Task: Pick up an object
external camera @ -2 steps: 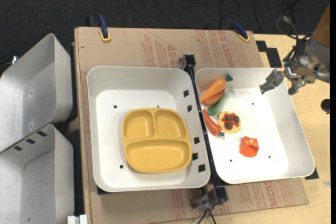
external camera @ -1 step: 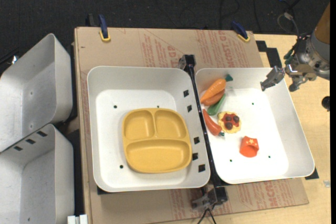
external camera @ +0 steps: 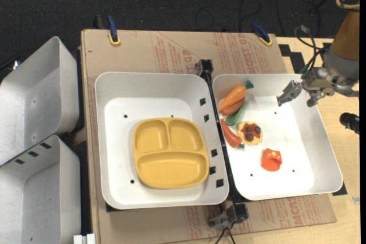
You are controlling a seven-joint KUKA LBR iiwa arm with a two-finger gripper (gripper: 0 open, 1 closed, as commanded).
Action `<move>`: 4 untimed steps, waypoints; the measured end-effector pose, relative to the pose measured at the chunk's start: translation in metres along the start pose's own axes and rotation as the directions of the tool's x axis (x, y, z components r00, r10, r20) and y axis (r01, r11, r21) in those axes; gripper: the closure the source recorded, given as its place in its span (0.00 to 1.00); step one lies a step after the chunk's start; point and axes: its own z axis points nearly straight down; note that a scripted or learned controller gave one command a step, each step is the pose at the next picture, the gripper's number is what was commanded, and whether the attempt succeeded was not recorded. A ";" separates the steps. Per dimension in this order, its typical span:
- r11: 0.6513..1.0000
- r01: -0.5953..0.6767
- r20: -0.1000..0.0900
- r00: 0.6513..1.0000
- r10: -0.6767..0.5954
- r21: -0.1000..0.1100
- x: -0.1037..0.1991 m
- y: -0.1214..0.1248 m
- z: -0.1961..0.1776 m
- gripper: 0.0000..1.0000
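Two-finger gripper (external camera: 299, 94) at the upper right edge of the right shallow white bin (external camera: 320, 140), fingers spread apart with nothing between them. Candidate objects lie grouped against this bin's left wall: an orange plastic carrot (external camera: 233, 98) over a green piece (external camera: 234, 117), a red chilli-shaped toy (external camera: 230, 133), and a small round pastry toy with dark berries (external camera: 250, 132). A red-orange pepper-like piece (external camera: 271, 159) sits apart, nearer the bin's centre. The yellow divided plastic tray (external camera: 170, 152) occupies the left bin (external camera: 108, 140). Likely failure modes — a descent into the cluster may catch two touching items or strike the wall; the isolated pepper-like piece could roll from closing fingers.
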 end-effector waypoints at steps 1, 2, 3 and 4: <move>1.000 0.001 -0.001 1.000 -0.001 0.002 0.006 -0.008 0.049 0.00; 1.000 0.001 0.000 1.000 -0.001 0.001 0.006 -0.004 0.092 0.00; 1.000 0.001 0.002 1.000 -0.001 -0.004 0.006 -0.003 0.079 1.00; 1.000 0.003 0.002 1.000 -0.003 -0.009 0.013 -0.009 0.024 1.00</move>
